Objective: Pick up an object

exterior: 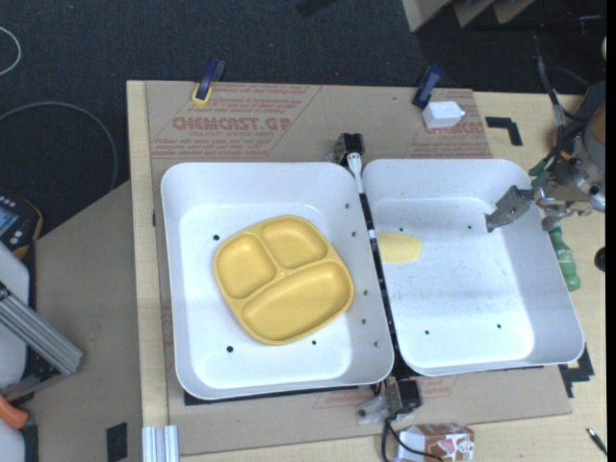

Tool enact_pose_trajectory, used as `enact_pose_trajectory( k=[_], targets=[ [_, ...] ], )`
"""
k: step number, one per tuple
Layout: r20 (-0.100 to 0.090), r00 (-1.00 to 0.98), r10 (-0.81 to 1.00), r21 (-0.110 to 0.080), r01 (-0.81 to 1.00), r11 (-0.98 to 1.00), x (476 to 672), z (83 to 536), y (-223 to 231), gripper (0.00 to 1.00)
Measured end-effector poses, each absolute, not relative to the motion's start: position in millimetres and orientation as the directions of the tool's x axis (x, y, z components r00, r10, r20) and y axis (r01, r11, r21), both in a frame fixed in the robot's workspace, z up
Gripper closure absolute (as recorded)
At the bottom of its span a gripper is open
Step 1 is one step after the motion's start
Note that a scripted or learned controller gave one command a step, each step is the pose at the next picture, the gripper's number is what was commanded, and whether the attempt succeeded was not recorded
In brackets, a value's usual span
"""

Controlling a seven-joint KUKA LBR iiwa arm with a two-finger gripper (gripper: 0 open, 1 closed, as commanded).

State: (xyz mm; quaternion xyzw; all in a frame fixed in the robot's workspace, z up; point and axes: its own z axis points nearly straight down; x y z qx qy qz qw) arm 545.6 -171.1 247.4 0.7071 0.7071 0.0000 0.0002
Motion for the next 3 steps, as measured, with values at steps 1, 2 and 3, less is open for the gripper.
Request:
enact_pose_trajectory(
  k=[1,2,3],
  targets=[
    [0.000,-0.006,1.000,0.008,1.000,0.006,496.0,348.2,-111.7,0.00],
    [0.001,-0.009,1.000,0.012,1.000,0.009,479.6,442.5,-33.8,0.00],
    [-0.002,-0.002,1.000,0.006,1.000,0.002,480.5,447.9,-38.0,1.00]
  ],
)
